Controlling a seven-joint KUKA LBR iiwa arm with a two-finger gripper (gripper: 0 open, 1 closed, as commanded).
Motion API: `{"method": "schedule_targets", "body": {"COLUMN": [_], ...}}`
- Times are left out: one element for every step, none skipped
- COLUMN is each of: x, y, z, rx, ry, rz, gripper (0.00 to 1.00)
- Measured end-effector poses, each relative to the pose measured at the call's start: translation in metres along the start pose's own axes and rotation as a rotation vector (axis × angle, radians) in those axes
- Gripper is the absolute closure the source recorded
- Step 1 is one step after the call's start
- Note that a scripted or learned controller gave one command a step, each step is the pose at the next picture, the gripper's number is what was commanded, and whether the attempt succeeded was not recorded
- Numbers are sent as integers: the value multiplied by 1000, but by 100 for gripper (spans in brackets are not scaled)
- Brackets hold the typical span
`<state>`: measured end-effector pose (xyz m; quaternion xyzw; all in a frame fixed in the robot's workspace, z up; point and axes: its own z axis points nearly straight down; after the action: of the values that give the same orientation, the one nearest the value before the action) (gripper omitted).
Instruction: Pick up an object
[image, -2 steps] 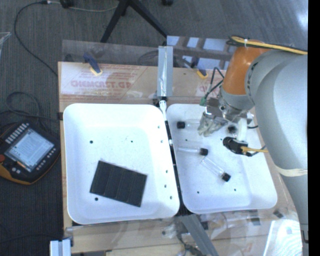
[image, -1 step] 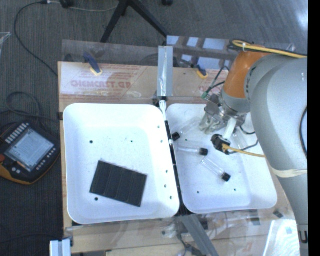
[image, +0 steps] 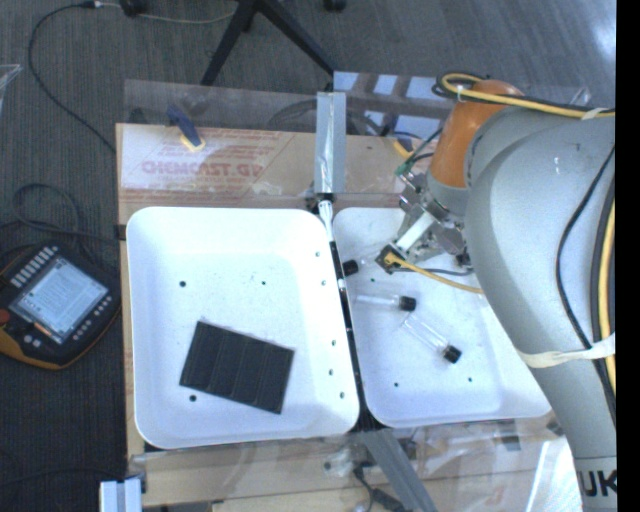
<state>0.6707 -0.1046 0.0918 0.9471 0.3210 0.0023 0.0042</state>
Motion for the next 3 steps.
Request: {"method": "schedule_targets", "body": {"x": [-1, 59, 27], "y": [0, -117, -169], "z": [-10, -92, -138], "rx": [-2, 12, 14], "ry": [-5, -5, -6], "rz": [-1, 50, 71], "gripper": [100, 100, 100]}}
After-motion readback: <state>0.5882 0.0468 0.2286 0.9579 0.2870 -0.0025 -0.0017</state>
